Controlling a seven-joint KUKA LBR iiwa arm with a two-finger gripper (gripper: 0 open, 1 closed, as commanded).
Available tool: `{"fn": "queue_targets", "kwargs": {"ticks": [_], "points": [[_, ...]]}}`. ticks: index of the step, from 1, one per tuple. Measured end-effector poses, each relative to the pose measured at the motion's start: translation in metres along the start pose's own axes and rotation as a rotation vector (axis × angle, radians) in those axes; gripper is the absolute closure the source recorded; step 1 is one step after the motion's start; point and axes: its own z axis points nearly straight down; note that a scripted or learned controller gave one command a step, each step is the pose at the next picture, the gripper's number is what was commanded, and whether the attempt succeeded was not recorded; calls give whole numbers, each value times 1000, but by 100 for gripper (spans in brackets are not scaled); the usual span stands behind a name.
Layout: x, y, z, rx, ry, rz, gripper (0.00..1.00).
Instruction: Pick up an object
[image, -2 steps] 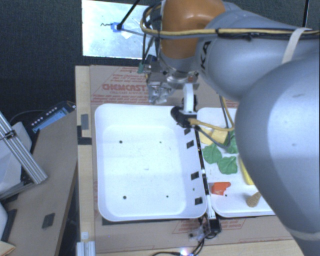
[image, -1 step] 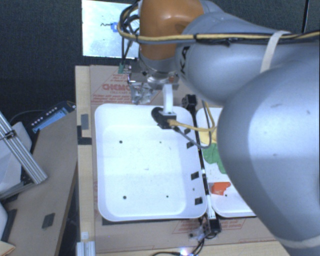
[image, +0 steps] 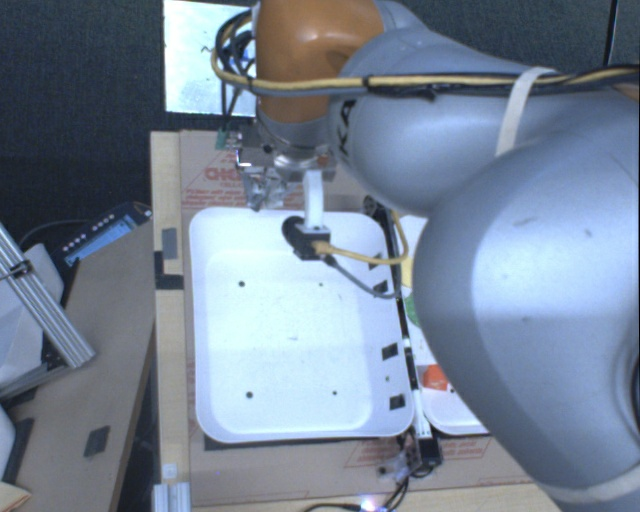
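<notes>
A small orange object (image: 435, 378) lies in the right bin (image: 452, 418), half hidden under the big grey arm. My gripper (image: 265, 190) hangs below the orange wrist band, over the far rim of the left bin (image: 290, 400), towards its left corner. Nothing shows beneath the gripper or held in it. A white bar with a black cable plug (image: 303, 240) hangs from the wrist just over the left bin's far end. The arm covers most of the right bin.
Both bins rest on a brown cardboard sheet (image: 170, 330). A yellow cable (image: 360, 258) runs from the plug towards the divider between the bins. An aluminium rail (image: 40, 310) and a blue device (image: 100, 232) lie off the bench at left.
</notes>
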Motion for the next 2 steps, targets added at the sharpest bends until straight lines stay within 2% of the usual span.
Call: {"fn": "queue_targets", "kwargs": {"ticks": [1, 2], "points": [[-99, 0, -23, -1, -3, 12, 100], [-59, 0, -19, 0, 0, -1, 100]]}}
